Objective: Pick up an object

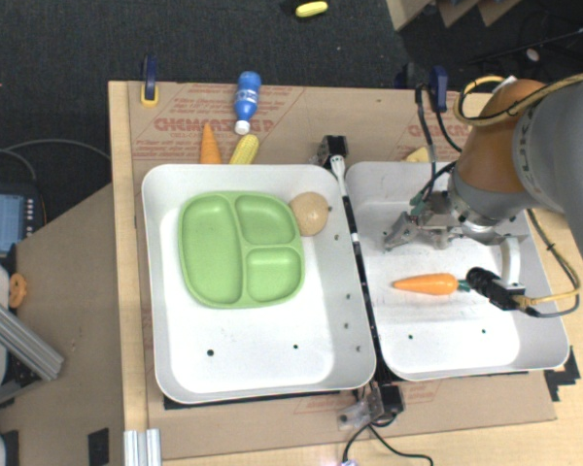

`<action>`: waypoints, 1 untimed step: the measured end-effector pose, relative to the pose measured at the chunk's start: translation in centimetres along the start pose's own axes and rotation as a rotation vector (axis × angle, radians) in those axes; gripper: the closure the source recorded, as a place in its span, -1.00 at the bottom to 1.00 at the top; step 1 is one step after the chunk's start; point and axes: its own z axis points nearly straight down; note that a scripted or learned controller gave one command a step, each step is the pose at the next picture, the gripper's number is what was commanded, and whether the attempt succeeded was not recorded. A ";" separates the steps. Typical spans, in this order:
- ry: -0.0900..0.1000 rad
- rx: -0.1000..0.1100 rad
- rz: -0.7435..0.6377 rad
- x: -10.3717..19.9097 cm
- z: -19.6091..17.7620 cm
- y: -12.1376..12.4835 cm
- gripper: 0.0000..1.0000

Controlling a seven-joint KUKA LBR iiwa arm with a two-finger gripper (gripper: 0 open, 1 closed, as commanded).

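An orange carrot (426,284) lies in the right bin (466,352), near its middle, pointing left. My gripper (423,229) hangs over the back half of that bin, just behind the carrot and apart from it. Nothing shows between its fingers. In the left bin (262,357) rests a green divided plate (241,249), and a tan round object (310,212) sits at the plate's back right corner.
Behind the left bin, on the cardboard bench top, lie a blue and white bottle (246,100), a small orange carrot (209,146) and a yellow corn piece (244,149). A black fixture (332,149) stands at the back between the bins.
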 end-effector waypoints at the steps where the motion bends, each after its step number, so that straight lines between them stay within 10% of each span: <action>1: 0.000 0.000 0.000 0.0 0.0 0.0 -1.00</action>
